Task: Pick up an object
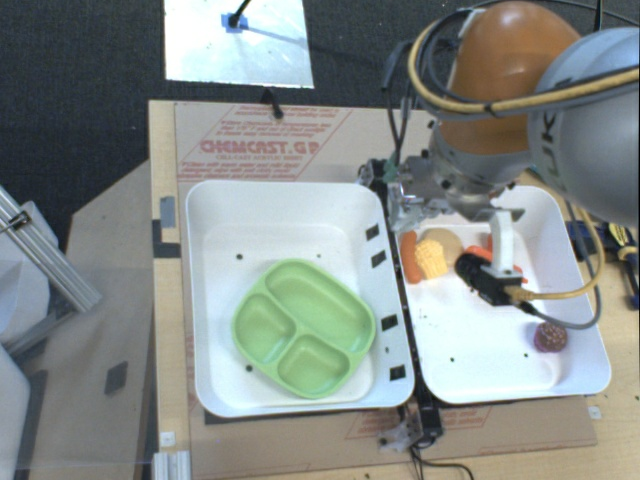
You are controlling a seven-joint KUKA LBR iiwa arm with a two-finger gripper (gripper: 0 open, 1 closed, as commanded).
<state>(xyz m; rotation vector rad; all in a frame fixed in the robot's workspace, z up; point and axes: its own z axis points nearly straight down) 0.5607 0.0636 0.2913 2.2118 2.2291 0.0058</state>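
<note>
**A:** Where is the gripper (pixel 428 208) now?

**B:** Low over the far left corner of the right bin (pixel 585 373), under the bulky wrist. I cannot tell whether its jaws are apart or together, because the wrist hides them.

**A:** And what is there to take?

**B:** A yellow corn piece (pixel 432 260) touches an orange carrot-like piece (pixel 407 256), just near of the gripper by the bin's left wall. A dark red lump (pixel 550 338) sits alone, well apart, toward the near right corner.

**A:** Which would you go for?

**B:** The corn is closest, but the carrot crowds it and the wall is just beside. I'd centre on one piece, set the jaws across its narrow side, and come straight down. The lone lump looks the cleaner target. The green plate (pixel 305 328) in the left bin (pixel 215 218) looks too flat to pinch.
</note>
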